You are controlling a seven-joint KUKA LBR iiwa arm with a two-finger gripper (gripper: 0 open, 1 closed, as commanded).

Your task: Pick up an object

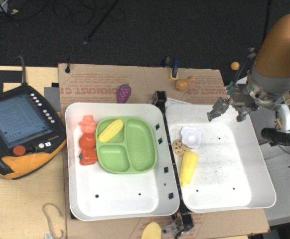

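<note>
My gripper (227,115) hangs over the far edge of the right bin (244,183), open, with nothing between its fingers. To its lower left in that bin lie a small white round object (191,137), a speckled cookie (178,146) and a yellow bottle-shaped toy (187,167). The left bin (115,198) holds a green divided plate (130,151) with a yellow corn cob (110,130) in its top-left compartment. A red toy (87,148) with a pink piece (87,123) above it lies beside the plate's left rim.
A purple grape toy (124,92) and an orange toy (184,83) lie on the cardboard behind the bins. A yellow object (151,230) sits at the front edge. A teach pendant (20,128) rests on the bench at left, with a metal hook (53,217) in front of it.
</note>
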